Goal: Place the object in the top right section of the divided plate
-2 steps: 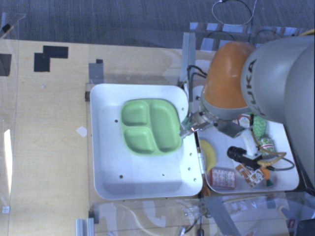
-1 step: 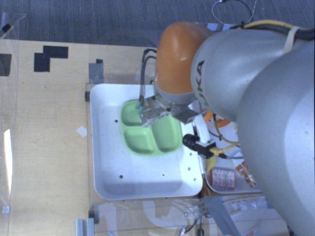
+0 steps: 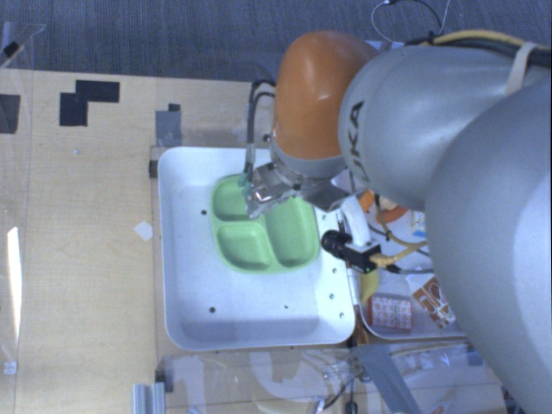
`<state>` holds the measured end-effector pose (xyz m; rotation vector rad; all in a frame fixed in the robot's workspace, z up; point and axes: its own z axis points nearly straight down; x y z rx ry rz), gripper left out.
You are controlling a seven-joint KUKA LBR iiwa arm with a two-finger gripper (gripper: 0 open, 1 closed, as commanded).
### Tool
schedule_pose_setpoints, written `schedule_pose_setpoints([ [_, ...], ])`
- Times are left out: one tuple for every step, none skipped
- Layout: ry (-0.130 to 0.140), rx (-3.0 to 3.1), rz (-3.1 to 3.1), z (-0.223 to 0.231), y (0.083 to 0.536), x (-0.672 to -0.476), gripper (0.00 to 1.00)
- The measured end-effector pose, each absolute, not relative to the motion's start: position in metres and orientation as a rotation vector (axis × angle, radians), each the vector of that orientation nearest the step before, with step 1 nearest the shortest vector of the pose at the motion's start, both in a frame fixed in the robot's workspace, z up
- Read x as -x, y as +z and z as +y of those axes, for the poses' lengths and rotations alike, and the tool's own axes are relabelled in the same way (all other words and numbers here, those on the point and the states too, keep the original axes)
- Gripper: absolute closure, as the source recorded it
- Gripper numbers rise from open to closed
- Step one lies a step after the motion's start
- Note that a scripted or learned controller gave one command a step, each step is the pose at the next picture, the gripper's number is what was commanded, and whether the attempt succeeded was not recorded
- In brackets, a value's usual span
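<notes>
Green plate lies in left bin | end effector hangs over plate's upper rim (placing position, I judge) | finger state: cannot tell | object: not discernible, arm screens it.

You have a white bin at centre on the light wooden bench. To its right, a second bin holds a small box with a red pattern and orange items, partly hidden. Black tape marks lie on the bench, far left. Blue-grey carpet runs along the far side.
</notes>
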<state>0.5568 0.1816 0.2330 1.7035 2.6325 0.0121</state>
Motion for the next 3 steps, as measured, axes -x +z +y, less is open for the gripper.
schedule_pose_setpoints([
  [0.011,-1.703,2.633,0.182,0.233,-0.557,0.00],
  [0.017,-1.690,2.638,0.183,0.244,-0.558,1.00],
  [0.017,-1.689,2.638,0.184,0.244,-0.558,0.00],
])
